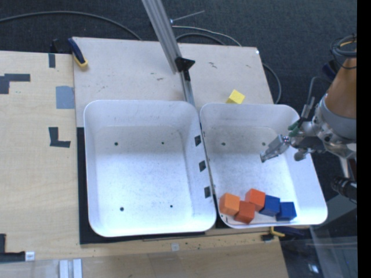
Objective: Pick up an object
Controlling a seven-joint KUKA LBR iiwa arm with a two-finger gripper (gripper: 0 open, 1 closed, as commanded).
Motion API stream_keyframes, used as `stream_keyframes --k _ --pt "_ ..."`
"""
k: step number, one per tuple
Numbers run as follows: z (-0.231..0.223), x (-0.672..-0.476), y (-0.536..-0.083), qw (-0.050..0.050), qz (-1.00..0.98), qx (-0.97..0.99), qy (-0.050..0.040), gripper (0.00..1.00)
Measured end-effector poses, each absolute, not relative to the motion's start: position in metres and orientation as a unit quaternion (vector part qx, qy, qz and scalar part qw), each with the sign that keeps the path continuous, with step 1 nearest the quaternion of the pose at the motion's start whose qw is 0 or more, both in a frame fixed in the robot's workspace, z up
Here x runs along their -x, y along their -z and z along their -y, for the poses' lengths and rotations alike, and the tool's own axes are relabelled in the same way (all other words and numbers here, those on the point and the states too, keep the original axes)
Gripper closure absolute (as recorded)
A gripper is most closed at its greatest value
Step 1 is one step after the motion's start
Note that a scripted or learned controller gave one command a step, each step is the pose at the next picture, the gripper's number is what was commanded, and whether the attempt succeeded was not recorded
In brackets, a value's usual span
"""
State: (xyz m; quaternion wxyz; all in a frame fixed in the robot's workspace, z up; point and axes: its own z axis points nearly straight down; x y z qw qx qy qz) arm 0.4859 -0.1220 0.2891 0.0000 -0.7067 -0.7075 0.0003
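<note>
From above, my claw [277, 149] hangs over the right bin [243, 112], near its right wall, about midway along. Whether it is parted or closed I cannot tell at this slant; nothing shows in it. The blocks sit well apart from it, bunched against the bin's near edge: orange blocks [239, 205] touching blue blocks [278, 207], likely slid there because the floor curves up to the rim. That huddle makes a clean grab harder, I judge, since neighbours crowd each face. A yellow block [236, 97] lies on the bench just beyond the bin's far edge. The left bin [93, 117] stands alongside.
</note>
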Motion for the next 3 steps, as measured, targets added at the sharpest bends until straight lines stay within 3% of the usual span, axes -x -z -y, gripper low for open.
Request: stream_keyframes --k 1,2,3 --pt "0.101 -0.523 -0.299 -0.001 0.709 0.705 0.0004 0.00" --pt "0.135 -0.622 -0.181 0.001 0.708 0.706 -0.0024 0.00" --pt "0.148 -0.597 -0.087 0.003 0.707 0.707 -0.0031 0.00"
